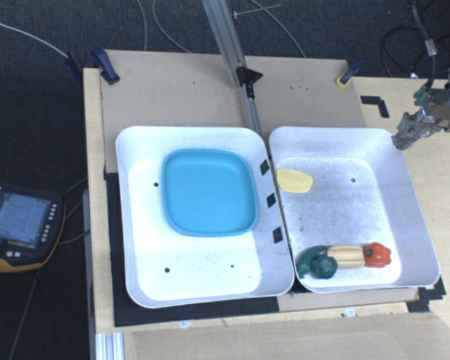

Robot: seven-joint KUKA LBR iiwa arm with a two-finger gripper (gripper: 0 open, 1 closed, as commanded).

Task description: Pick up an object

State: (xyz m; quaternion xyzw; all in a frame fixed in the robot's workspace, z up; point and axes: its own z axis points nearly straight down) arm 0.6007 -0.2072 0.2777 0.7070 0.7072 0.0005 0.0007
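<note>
I see the gripper (409,132) at the right edge of the view, above the bench (210,81) and just outside the far right corner of the right bin (412,201). It is small and a little blurred here, so I cannot tell how it is set, and I see nothing held in it. It is not above any object.

The objects to pick are all in the right bin. A yellow piece (294,180) lies flat near the left wall of this bin, toward its far side, apart from the others. Three more things lie in a row along the near edge: a dark green toy (317,264) close to the near left corner, then a tan stick (346,256) lying on its side, then a red piece (377,255) at the right end. The green toy touches the stick, and the stick touches the red piece, as far as I can see.

In the left bin (135,223) a blue plate (210,192) sits flat, nearer to the far edge than to the near one. A metal pole (229,40) goes up from the bench between the two bins. A pendant (19,225) lies on the floor, left of the bench.
</note>
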